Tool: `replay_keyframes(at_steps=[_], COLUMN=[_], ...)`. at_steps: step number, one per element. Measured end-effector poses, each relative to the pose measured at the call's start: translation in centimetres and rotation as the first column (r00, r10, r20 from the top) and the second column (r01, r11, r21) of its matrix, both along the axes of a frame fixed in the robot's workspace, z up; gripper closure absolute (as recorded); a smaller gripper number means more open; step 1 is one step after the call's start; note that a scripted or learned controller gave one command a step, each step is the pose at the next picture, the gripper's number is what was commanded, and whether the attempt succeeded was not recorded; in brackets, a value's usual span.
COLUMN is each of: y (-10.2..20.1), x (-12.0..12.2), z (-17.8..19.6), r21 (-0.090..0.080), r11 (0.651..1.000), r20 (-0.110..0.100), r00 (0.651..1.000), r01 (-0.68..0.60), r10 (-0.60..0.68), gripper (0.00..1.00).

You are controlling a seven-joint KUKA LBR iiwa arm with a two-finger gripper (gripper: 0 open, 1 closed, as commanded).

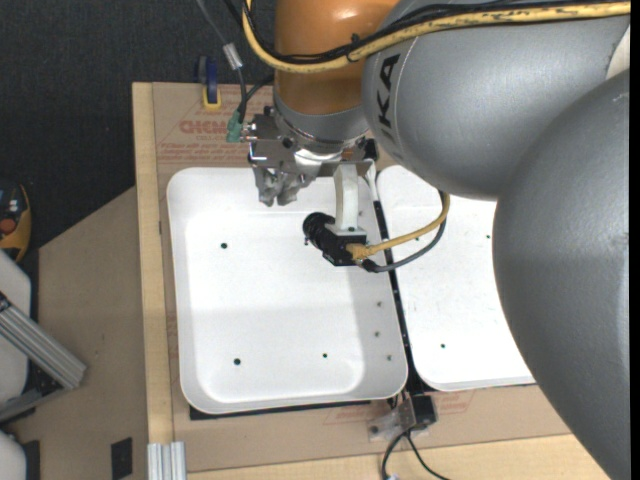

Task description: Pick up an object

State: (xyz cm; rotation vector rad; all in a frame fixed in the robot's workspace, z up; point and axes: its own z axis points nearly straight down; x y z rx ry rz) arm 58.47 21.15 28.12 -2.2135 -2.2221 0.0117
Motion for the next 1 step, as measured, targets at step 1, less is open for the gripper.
replay_keyframes(at_steps=[1], y=[-4.27], x=[0.99], z=[4.37], r21=[0.002], r11=[1.000], r20=[0.015], r00=[1.000], r01=[0.008], r10=[-0.008], gripper=[1.00])
